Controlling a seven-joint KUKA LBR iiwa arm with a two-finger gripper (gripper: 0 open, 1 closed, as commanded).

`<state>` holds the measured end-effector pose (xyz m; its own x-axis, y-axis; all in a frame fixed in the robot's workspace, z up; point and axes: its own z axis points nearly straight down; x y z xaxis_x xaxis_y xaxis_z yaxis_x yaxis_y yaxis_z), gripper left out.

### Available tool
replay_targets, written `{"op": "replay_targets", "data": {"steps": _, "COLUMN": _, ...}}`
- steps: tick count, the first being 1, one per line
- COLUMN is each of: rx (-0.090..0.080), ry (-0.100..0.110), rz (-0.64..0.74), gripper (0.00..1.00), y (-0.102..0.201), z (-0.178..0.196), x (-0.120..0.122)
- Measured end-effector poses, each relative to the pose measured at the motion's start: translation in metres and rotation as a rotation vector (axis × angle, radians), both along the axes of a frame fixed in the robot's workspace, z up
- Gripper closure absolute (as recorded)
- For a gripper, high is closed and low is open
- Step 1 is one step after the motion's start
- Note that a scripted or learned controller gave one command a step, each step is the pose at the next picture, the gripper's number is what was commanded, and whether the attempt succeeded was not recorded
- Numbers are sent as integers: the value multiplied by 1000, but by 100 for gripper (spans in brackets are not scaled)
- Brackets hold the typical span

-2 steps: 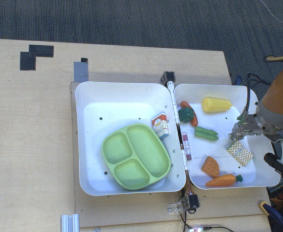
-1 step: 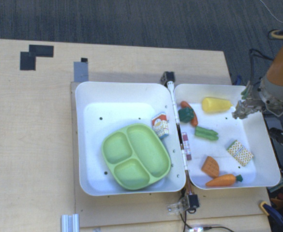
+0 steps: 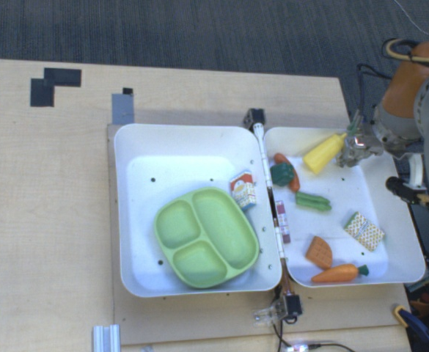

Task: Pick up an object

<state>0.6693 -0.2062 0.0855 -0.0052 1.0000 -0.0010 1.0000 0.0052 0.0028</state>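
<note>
Yellow bottle at the claw, far corner of the right bin

Yellow bottle (image 3: 323,153) is what I see nearest the claw (image 3: 355,147). It lies on its side in the right bin (image 3: 397,218), up in the far part, with its long axis running on a diagonal: the lower end points toward the bin divider, the upper end toward the claw. It is a plain bright yellow, roughly cylindrical, no label I can read.

From here the claw sits right at the bottle's upper end, but I cannot tell whether it is spread or pinching.

Elsewhere in that bin I see a green vegetable toy (image 3: 313,202), a carrot (image 3: 337,273) near the front wall and a small patterned packet (image 3: 364,231). A green divided plate (image 3: 206,237) fills much of the left bin (image 3: 137,196) on the desk (image 3: 45,218).
</note>
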Motion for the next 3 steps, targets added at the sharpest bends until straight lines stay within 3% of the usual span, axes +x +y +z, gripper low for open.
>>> {"op": "replay_targets", "data": {"steps": 1, "rx": 11, "ry": 6, "rz": 4, "gripper": 0, "y": 6, "z": 0, "x": 1}}
{"op": "replay_targets", "data": {"steps": 2, "rx": 0, "ry": 0, "rz": -2, "gripper": 0, "y": 7, "z": 0, "x": -75}}
{"op": "replay_targets", "data": {"steps": 3, "rx": 0, "ry": -4, "rz": -4, "gripper": 0, "y": 38, "z": 1, "x": -166}}
